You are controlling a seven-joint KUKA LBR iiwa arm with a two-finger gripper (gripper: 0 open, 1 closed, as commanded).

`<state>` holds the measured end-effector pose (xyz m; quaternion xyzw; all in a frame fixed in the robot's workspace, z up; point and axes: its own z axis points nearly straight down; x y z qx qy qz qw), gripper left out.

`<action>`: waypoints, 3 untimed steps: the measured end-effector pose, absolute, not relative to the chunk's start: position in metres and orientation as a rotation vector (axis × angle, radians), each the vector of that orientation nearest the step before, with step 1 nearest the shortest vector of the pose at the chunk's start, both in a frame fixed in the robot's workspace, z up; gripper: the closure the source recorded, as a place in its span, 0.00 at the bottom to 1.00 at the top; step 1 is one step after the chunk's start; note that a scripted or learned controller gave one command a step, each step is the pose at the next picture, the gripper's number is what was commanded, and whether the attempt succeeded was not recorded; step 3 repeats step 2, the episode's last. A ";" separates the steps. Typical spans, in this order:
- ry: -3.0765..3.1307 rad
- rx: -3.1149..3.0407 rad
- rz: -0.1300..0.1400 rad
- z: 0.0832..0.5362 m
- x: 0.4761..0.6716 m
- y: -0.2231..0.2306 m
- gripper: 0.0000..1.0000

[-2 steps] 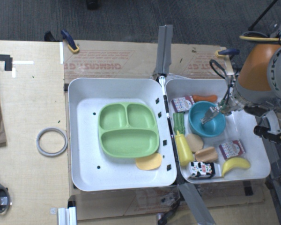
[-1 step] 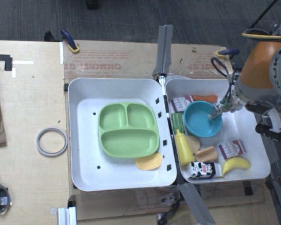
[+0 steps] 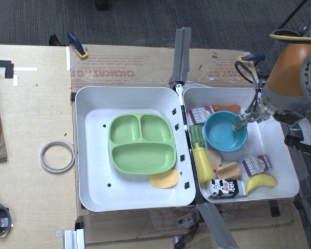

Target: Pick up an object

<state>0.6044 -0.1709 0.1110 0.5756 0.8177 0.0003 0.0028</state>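
Note:
The right bin [image 3: 280, 139] holds a blue bowl [image 3: 224, 132], a yellow mustard bottle [image 3: 201, 163], a banana [image 3: 260, 183], a hot dog bun [image 3: 227, 169], a black-and-white cow-print carton [image 3: 222, 188] and two small purple-and-white packets [image 3: 256, 165]. An orange carrot [image 3: 225, 108] lies behind the bowl. My gripper [image 3: 243, 122] reaches in from the right and hangs at the bowl's right rim. The fingers there are too small to read.
The left bin [image 3: 88, 139] holds a green divided plate [image 3: 142, 143] with a yellow chip-like piece [image 3: 164, 179] at its front edge. A grey ring [image 3: 57, 156] lies on the bench to the left. A metal divider post [image 3: 181, 56] rises between the bins.

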 end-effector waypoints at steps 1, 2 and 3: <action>2.667 1.657 -0.001 0.197 0.648 -0.146 1.00; 2.479 1.929 -0.004 0.269 0.615 -0.129 1.00; 2.479 1.929 -0.004 0.269 0.615 -0.129 1.00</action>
